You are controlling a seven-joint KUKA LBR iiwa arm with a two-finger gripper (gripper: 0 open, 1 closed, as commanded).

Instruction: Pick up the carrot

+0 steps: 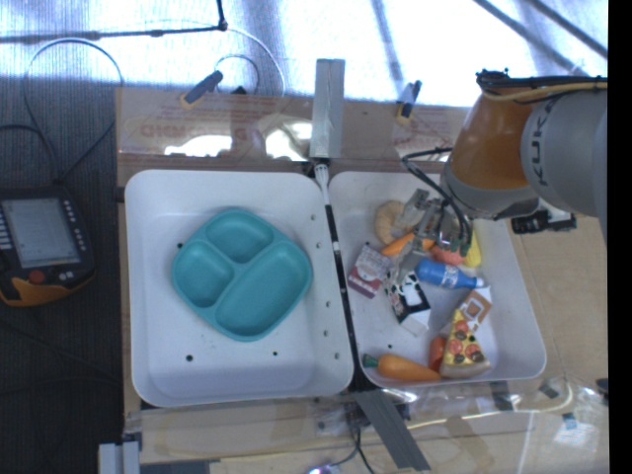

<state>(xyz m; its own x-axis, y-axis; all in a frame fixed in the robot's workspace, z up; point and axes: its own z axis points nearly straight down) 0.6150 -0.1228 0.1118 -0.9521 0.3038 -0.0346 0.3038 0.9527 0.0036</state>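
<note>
A handheld control pendant (39,240) is seen on the dark floor at far left. The left bin (148,363) holds a teal divided plate (242,273), three compartments, lying flat near its middle. A grey upright post (328,107) stands behind the seam between the bins. In the right bin (528,354) a cluster of small items is piled: a pink-and-white packet (367,268) just past the divider, a black-and-white carton (407,294) beside it, a blue bottle (446,276) lying on its side, a pizza-slice toy (462,347) toward the front. The carrot (403,367) lies flat along the front wall of the right bin, left of the pizza slice (green end toward the divider), well apart from the gripper. The gripper (432,227) is lowered into the clutter at the back of the right bin; whether it is spread or closed cannot be told. The arm (533,146) enters from the right.
</note>
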